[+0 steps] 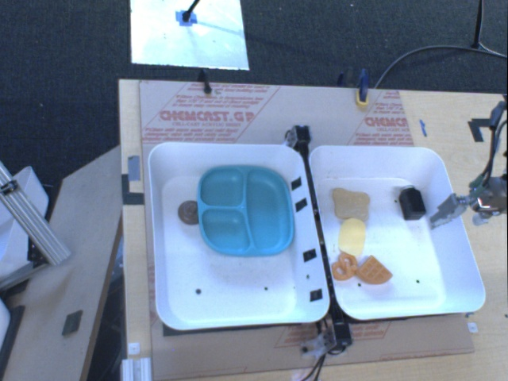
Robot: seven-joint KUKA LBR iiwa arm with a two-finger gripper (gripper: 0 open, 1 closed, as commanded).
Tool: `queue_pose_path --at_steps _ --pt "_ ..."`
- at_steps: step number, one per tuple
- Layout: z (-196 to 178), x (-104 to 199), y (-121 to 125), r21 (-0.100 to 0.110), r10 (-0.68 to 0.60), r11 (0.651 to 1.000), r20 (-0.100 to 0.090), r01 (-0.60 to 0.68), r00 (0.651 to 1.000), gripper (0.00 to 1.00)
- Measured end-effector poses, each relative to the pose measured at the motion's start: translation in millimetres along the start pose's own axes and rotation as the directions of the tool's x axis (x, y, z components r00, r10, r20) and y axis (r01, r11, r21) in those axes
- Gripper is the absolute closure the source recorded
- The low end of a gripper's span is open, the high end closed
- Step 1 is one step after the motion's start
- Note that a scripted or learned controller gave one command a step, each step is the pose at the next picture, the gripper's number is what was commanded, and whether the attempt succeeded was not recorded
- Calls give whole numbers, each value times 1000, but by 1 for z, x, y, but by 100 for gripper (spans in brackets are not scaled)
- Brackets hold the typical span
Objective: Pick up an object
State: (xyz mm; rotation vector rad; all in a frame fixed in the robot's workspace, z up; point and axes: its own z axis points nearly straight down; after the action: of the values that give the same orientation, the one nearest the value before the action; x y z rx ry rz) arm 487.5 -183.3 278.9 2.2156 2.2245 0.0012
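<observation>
So the arm barely pokes in from the right edge, tool (446, 210) hanging over the right bin's (460, 292) right rim. Can't tell how wide it's open, nothing visibly in it. Closest thing is the black block (411, 202), just left of it. Tan slice (350, 203), yellow piece (352, 236), orange pretzel (344, 267) and orange wedge (374, 271) sit further left. Blue divided plate (244, 210) is in the left bin (171, 292).

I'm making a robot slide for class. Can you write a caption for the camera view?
Robot hand at the right bin's edge near a black block; blue divided plate in the left bin.
</observation>
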Motion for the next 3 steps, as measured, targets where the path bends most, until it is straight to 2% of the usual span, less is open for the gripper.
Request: queue_pose_path --at_steps 3 --pt "136 7 12 4 3 1000 -2 -3 1000 0"
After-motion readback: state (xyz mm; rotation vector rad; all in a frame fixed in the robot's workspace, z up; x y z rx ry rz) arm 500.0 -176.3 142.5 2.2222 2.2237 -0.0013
